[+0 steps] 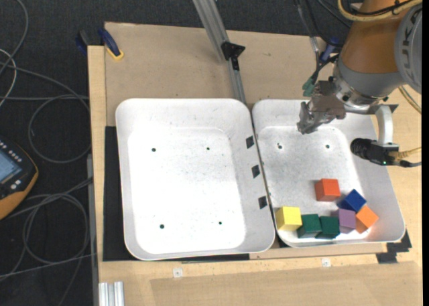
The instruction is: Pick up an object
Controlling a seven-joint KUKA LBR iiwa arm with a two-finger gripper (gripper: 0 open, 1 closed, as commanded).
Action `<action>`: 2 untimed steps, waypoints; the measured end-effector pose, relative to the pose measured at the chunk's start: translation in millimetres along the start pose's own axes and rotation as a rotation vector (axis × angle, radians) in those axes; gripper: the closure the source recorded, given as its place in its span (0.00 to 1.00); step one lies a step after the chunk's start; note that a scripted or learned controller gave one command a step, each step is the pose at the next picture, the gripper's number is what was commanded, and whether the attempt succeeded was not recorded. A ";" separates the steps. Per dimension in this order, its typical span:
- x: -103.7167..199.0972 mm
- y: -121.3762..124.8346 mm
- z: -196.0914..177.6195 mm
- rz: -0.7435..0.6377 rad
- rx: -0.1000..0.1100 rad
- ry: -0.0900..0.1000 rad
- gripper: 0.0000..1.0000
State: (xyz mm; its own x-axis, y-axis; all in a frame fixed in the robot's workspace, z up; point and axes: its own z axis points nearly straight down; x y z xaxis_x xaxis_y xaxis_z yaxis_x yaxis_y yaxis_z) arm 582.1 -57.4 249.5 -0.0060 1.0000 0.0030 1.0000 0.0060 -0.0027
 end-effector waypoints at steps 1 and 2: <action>51.6 -0.7 9.5 0.000 0.000 0.000 1.00; 98.1 -16.3 12.6 0.000 0.000 0.000 1.00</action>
